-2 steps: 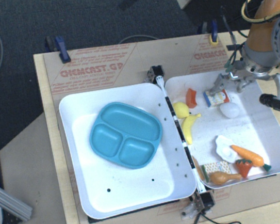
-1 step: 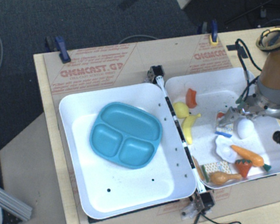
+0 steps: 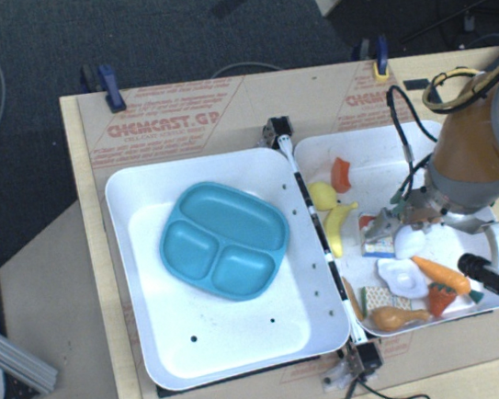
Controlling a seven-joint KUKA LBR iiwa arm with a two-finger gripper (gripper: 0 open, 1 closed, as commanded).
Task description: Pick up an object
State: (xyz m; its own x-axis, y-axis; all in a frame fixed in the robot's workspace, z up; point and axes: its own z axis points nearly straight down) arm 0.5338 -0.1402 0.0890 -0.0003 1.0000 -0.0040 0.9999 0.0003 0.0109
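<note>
Camera view: the gripper [image 3: 392,222] is low in the right bin [image 3: 366,141], among small toy foods. Whether it is open or closed I cannot tell, and nothing is visibly held.

The objects lie crowded in that bin: a banana [image 3: 338,226] and a lemon [image 3: 322,196] by the left wall, a red piece [image 3: 341,173] above them, a carrot [image 3: 443,273], an egg [image 3: 402,277] and a brown pear-like piece [image 3: 398,316] toward the near edge.

They look like light, stiff plastic with smooth, probably slippery skins, and unlikely to break. The carrot or banana seems best taken across its narrow middle; the rounder pieces could squirt out of a pinch.

The left bin [image 3: 137,257] holds a blue plate [image 3: 225,239]. Both bins sit on a board [image 3: 173,122] clamped to the bench, with dark carpet [image 3: 40,39] and cables beyond.
</note>
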